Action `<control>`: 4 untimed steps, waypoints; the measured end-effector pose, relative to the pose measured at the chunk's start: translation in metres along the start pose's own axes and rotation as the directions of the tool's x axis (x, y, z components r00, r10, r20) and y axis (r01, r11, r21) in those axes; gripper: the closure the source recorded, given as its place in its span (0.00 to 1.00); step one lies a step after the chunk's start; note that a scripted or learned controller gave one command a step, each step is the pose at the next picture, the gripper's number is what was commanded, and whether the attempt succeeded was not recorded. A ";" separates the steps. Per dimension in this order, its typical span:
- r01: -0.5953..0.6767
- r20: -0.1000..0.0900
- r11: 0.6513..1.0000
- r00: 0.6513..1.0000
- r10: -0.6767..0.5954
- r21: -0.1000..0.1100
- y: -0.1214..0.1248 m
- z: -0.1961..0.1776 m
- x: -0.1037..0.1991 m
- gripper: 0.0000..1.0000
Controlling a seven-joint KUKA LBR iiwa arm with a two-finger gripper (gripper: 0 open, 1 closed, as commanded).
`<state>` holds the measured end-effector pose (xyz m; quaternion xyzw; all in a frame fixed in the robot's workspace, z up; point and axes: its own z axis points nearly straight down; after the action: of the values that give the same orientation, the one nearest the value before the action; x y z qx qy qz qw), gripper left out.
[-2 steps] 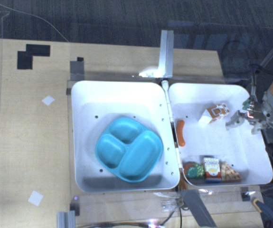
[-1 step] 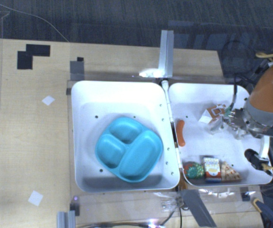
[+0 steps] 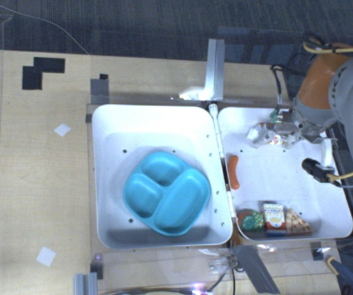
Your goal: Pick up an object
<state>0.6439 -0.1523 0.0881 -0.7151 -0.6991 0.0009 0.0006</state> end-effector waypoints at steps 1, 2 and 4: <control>0.144 0.002 0.990 0.990 -0.144 -0.009 0.018 -0.051 0.033 0.00; 0.158 0.008 0.987 0.987 -0.158 -0.024 0.013 -0.038 0.043 0.00; 0.316 0.037 0.947 0.949 -0.314 -0.063 -0.001 -0.026 0.051 0.00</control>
<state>0.6437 -0.1011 0.1140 -0.5937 -0.8039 -0.0136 -0.0326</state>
